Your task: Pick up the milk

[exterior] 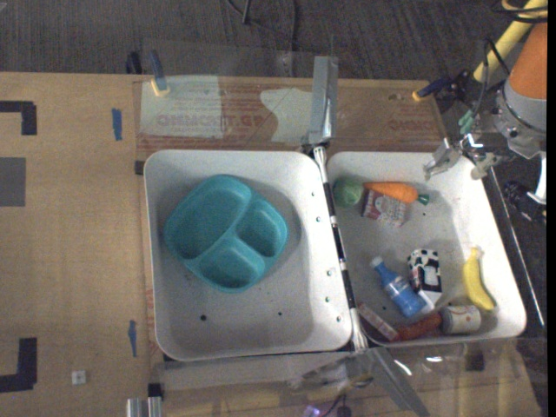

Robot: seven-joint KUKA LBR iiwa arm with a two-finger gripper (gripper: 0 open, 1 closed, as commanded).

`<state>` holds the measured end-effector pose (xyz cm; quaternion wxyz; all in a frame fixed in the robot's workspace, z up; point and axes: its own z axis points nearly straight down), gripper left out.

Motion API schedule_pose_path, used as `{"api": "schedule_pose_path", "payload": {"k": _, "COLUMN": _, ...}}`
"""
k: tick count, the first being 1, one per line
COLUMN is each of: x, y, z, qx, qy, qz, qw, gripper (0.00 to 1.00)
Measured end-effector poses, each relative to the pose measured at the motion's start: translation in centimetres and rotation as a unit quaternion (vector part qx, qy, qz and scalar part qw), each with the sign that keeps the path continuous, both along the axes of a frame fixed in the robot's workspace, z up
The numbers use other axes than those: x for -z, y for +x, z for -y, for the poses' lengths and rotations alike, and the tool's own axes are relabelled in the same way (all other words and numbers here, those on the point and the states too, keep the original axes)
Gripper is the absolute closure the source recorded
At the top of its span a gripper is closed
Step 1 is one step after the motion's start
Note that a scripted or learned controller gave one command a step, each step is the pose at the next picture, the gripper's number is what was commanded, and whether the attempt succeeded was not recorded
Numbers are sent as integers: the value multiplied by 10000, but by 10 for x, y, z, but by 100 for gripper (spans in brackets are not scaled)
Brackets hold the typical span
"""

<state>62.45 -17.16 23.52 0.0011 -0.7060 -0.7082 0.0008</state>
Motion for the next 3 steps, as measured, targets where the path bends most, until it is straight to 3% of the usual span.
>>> {"api": "schedule_pose_path", "payload": {"k": 1, "x": 148, "y": -59, "z": -2, "qx": 877, "qy": -4, "qz": 39, "qw": 9961, "gripper": 0}}
{"api": "schedule_pose_path", "payload": {"k": 2, "x": 147, "y": -92, "z": -8, "qx": -79, "qy": -11, "qz": 52, "qw": 10000, "gripper": 0}}
{"api": "schedule_pose_path", "payload": {"k": 3, "x": 138, "y": -93, "z": -4, "qx": -44, "qy": -20, "qz": 52, "qw": 10000, "gripper": 100}}
